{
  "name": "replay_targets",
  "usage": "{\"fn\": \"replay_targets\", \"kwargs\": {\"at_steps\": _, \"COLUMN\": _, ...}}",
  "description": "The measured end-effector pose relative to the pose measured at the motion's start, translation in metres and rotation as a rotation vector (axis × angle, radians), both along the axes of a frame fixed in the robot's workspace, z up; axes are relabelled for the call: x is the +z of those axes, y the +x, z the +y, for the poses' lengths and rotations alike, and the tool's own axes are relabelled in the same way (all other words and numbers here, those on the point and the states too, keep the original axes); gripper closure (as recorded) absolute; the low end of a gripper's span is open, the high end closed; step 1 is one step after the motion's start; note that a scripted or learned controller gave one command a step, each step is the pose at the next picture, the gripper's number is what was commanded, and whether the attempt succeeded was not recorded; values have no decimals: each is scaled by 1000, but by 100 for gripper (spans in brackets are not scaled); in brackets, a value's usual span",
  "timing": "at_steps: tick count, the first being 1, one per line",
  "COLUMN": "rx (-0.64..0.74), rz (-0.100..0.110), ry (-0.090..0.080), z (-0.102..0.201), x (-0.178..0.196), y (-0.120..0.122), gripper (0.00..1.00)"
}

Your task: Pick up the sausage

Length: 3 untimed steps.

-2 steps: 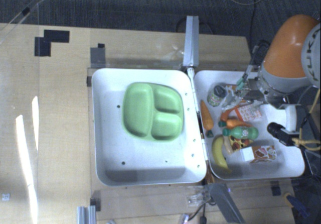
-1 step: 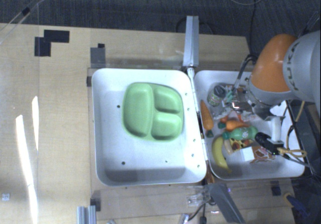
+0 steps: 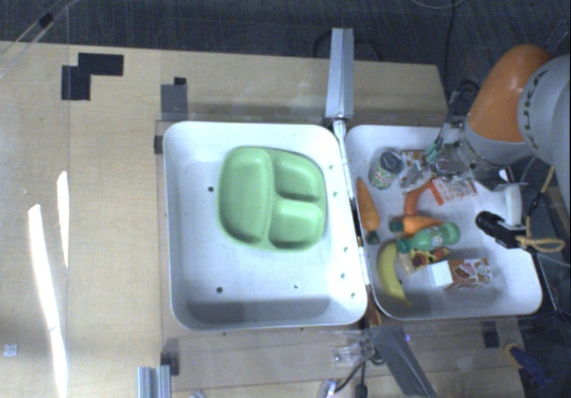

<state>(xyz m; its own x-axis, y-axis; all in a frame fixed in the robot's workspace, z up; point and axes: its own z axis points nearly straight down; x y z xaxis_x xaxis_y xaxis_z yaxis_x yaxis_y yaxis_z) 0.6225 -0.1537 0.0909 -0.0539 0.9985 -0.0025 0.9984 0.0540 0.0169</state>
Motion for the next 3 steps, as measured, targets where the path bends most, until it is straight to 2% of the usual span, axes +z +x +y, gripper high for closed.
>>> {"fn": "replay_targets", "kwargs": {"at_steps": 1, "rx": 0, "rz": -1, "ry": -2, "z": -2, "x": 9, "y": 1, "gripper": 100}}
{"fn": "replay_targets", "kwargs": {"at_steps": 2, "rx": 273, "rz": 13, "ry": -1, "z": 61, "x": 152, "y": 27, "gripper": 100}}
{"fn": "replay_targets", "kwargs": {"at_steps": 3, "rx": 21, "rz": 14, "ry": -1, "z": 23, "x": 261, "y": 5, "gripper": 100}}
